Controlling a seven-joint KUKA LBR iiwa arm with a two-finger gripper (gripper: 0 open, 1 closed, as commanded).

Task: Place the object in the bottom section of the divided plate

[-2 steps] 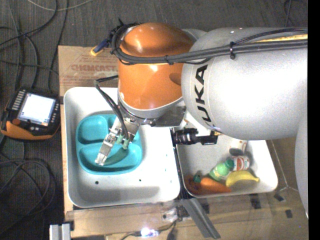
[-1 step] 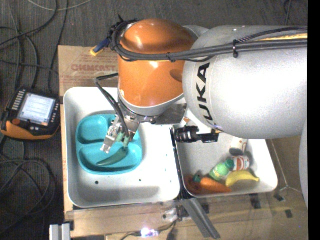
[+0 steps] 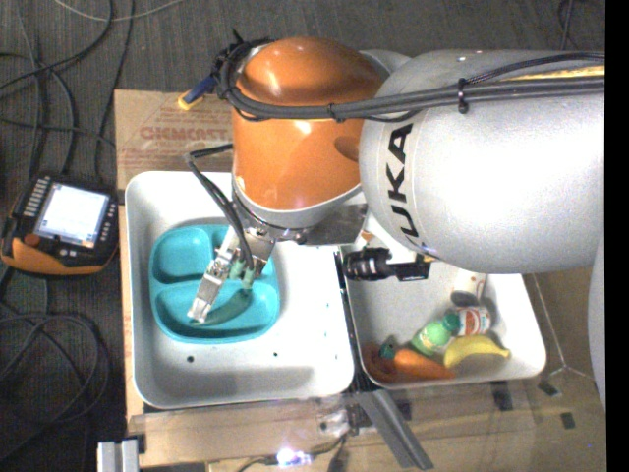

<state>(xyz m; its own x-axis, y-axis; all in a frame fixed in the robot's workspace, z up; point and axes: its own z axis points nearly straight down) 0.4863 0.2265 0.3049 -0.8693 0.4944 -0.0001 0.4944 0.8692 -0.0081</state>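
Holding teal divided plate point(image 3: 182, 264), left bin point(image 3: 295, 357); hand point(image 3: 221, 285) over plate, finger state unclear; right bin point(image 3: 526, 347): banana point(image 3: 477, 350), carrot point(image 3: 423, 364).

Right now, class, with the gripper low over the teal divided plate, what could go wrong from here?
1. The gripper hangs over the divided plate; something green shows at its fingers, but a firm hold cannot be confirmed, so it might drop early.
2. The fingers reach across the plate's ridge, so the object could land in the wrong section.
3. The arm hides part of the left bin, making the result hard to check.
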